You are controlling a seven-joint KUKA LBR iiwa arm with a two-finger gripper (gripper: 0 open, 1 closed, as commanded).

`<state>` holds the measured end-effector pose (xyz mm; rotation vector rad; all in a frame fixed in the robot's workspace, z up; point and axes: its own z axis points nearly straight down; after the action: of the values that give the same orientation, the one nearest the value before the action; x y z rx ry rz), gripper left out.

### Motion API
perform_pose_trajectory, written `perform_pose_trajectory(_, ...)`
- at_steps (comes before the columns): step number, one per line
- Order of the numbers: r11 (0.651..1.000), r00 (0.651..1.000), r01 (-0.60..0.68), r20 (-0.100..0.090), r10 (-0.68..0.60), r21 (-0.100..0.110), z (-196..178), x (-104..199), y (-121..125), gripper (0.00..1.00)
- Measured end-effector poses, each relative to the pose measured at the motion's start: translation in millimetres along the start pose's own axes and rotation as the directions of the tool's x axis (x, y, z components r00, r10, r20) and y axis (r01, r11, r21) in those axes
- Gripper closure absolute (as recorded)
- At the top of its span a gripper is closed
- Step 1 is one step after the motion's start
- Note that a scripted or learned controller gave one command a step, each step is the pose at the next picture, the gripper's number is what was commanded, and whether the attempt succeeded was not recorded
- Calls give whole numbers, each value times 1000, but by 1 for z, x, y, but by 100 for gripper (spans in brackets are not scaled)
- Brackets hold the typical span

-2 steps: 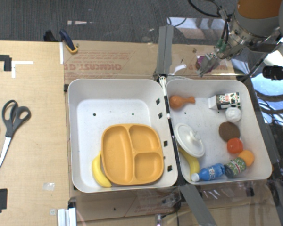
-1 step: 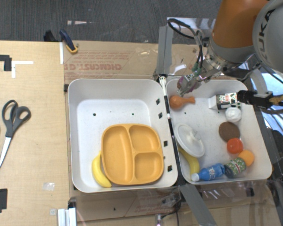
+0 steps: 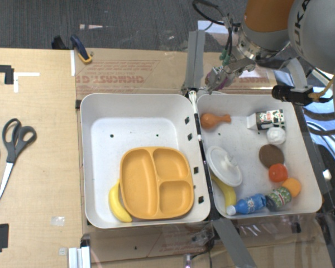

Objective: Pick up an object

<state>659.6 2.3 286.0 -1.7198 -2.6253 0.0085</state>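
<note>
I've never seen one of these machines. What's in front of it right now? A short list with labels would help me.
left bin: yellow divided tray, banana partly under it
right bin: orange chicken-leg toy, white lid, blue bottle, brown ball, small carton
end effector: above the right bin's far edge, holding nothing visible
bench: scissors left of the bins
</note>
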Motion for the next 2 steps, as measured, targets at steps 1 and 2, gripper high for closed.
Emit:
perform_pose_trajectory(1, 1000, 1000, 3, -1, -3, 2, 35, 42, -18, 100)
perform_pose_trajectory(2, 1000, 1000, -26, 0, 26, -1, -7, 20, 9, 100)
